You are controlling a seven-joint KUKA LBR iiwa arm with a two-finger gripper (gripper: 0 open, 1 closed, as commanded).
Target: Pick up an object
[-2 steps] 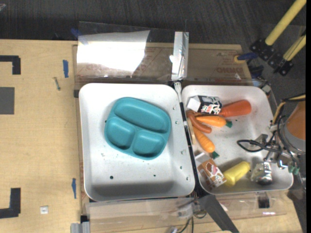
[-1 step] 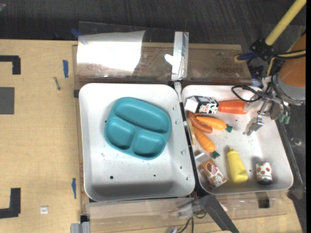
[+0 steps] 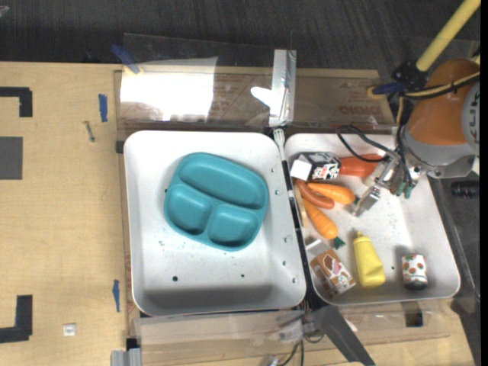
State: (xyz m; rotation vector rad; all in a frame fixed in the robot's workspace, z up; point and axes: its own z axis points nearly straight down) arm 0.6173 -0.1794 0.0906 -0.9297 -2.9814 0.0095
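Note:
My gripper point(image 3: 386, 190) hangs over the upper middle of the right bin point(image 3: 438, 239), its fingers spread and open with nothing between them. Just to its left lie an orange carrot-like piece point(image 3: 358, 166) and a black and white carton point(image 3: 320, 168). Two more orange carrots point(image 3: 328, 195) point(image 3: 323, 223) lie lower left of the gripper. Along the bin's front sit a yellow bottle point(image 3: 367, 260), a brown packet point(image 3: 332, 271) and a small white can with red spots point(image 3: 414, 270).
The left bin point(image 3: 145, 242) holds a teal divided plate point(image 3: 216, 199). A raised rim point(image 3: 288, 204) separates the two bins. The grey arm with its orange band point(image 3: 442, 113) comes in from the upper right, trailing cables. Tan board lies to the left.

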